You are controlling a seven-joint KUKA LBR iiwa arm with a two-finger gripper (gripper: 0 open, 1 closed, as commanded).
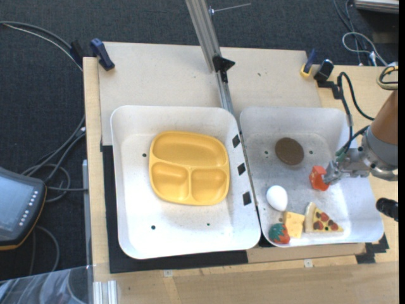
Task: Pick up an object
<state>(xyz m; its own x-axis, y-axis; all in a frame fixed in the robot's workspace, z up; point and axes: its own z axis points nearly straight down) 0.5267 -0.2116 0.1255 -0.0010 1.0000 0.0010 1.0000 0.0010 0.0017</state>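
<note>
You saw the arm (387, 138) reach in from the right over the right bin (253, 170), its upper part cut off at the frame edge. The gripper (333, 170) hung low near that bin's right wall, and its tips were too small and dark to read — you could not tell whether it stood wide or narrow.

A small red-orange object (319, 178) lay just at the gripper's left tip, touching or nearly so; whether it was gripped could not be made out. Open floor lay toward the bin's left wall, between a brown disc (290, 151) and a white egg (276, 197). Along the near rim sat a pizza slice (321, 221), a yellow cheese wedge (293, 223) and a green-and-red piece (278, 234), crowded together.

The left bin (126, 189) held a yellow divided plate (188, 167) — well apart from the gripper.
</note>
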